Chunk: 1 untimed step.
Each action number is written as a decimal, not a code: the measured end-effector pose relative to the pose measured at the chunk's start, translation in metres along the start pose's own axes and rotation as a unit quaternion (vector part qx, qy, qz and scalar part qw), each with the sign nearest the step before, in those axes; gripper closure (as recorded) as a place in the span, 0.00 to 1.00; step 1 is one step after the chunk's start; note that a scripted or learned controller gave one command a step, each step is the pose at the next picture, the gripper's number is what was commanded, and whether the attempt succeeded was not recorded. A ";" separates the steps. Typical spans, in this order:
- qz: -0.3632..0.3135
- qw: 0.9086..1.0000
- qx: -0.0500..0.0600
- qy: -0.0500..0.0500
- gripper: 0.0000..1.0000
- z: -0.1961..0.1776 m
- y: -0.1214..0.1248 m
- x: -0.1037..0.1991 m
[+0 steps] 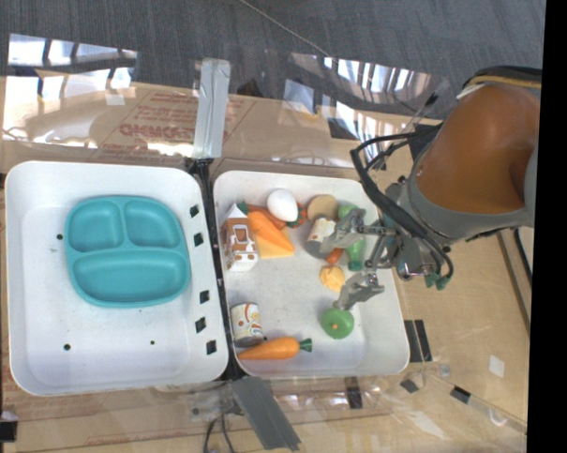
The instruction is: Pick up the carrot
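Two gripper [354, 263] fingers spread wide, holding nothing, well apart from the carrot [271, 348].

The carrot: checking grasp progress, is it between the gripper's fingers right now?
No, the carrot lies on the floor of the right bin near its front wall, apart from the gripper.

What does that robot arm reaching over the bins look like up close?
The arm is a bulky rounded shell, orange on top and grey beneath. Black cables loop beside its wrist. Its pincer is small, of silvery metal with green parts.
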<state>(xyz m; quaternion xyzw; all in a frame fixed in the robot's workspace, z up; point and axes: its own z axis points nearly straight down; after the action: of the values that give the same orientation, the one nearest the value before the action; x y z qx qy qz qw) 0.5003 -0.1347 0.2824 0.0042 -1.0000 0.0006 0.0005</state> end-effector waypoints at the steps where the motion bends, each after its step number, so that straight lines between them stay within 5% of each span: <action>1: -0.126 0.992 -0.003 0.004 0.00 0.136 -0.004 -0.009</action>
<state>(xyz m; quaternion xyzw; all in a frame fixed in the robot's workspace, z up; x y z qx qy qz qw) 0.5088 -0.1392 0.1467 0.1306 -0.9914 -0.0021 0.0045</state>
